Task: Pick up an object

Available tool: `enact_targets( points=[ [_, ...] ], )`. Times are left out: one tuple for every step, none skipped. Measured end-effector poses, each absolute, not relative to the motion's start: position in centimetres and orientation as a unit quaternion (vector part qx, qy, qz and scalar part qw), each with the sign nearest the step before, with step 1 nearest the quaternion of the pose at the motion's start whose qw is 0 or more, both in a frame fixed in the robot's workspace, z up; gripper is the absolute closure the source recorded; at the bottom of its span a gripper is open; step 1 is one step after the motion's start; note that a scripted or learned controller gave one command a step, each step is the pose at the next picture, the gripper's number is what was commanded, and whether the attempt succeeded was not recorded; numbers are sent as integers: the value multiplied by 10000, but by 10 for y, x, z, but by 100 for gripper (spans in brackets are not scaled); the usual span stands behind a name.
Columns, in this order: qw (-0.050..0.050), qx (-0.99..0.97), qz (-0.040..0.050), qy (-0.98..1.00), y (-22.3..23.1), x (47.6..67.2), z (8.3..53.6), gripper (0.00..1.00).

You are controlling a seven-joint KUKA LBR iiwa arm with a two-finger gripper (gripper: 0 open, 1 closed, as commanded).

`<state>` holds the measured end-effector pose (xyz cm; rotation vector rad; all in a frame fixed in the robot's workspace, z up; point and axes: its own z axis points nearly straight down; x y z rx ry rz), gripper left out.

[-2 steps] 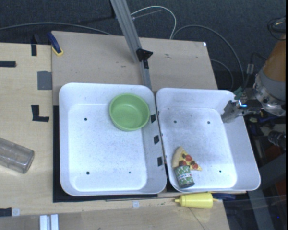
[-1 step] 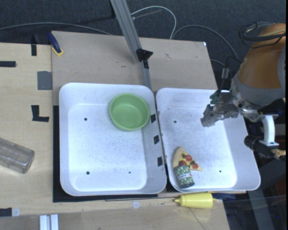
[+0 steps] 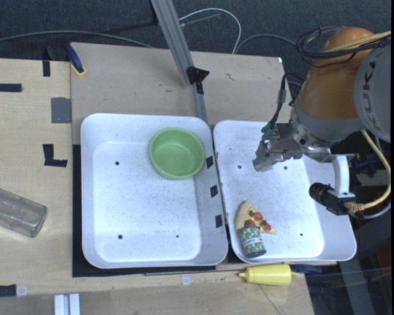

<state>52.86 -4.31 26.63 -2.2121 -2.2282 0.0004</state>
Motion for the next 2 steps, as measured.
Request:
enact_targets(
  points=[
    [13,-7043,5,-7099,19,532,261,100],
    [17,-7043,9,-7099,79,527,256,100]
  ],
)
